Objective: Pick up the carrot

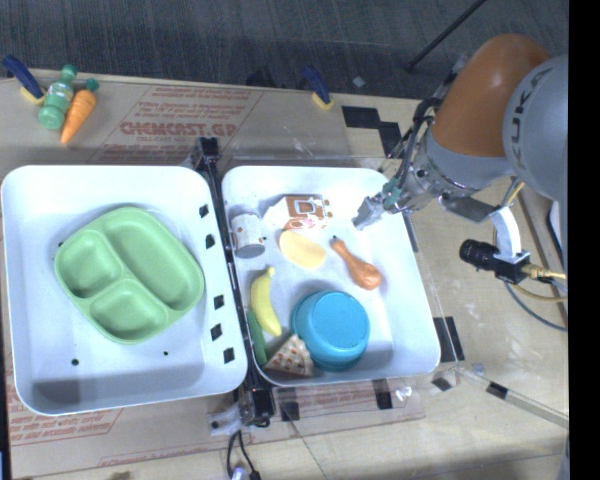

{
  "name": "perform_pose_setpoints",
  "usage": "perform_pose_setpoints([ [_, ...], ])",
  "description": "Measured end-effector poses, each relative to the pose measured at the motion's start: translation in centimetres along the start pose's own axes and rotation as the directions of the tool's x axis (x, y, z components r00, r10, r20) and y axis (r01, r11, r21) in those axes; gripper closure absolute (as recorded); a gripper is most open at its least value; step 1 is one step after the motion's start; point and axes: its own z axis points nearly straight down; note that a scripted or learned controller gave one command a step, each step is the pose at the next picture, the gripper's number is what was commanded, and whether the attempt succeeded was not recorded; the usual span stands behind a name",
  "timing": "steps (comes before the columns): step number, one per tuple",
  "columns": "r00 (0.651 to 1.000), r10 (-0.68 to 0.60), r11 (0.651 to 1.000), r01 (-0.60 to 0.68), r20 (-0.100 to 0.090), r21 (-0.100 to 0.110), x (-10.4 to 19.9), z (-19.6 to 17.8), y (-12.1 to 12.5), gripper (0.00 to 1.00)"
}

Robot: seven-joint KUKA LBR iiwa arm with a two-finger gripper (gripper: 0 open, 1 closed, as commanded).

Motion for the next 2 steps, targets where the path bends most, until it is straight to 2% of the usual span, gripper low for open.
perform_pose_setpoints([
  [1,1.000,0.000,1.000,0.000,-0.006,0.008,0.2,0.5,-0.2,0.00],
  [2,0.980,0.199,0.980,-0.199,-0.010,0.015,7.6,9.7,-1.5,0.00],
])
